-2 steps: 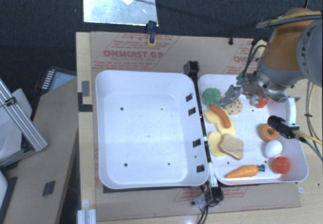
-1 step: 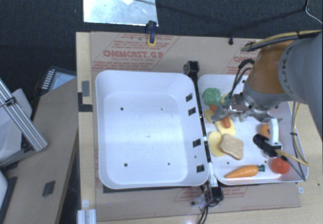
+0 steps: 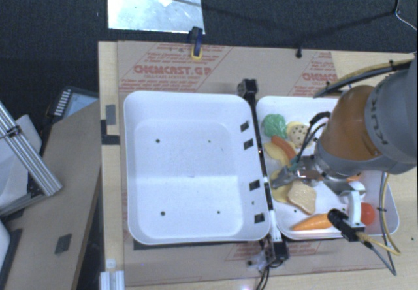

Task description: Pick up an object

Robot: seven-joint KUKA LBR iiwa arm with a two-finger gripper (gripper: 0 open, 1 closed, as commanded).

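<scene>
Two white bins sit side by side; the left bin (image 3: 189, 164) is bare. In the right bin (image 3: 274, 109), toy foods crowd its left wall, where the gripper (image 3: 285, 177) reaches over a bread slice (image 3: 302, 198). Whether it grips anything I cannot tell. Next: close securely, then lift.

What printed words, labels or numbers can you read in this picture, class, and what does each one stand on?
"CHEMCAST GP": red print on the brown protective sheet covering the bench, above the left bin.
The same red print repeats on the sheet above the right bin, near, but is too blurred to read.
</scene>
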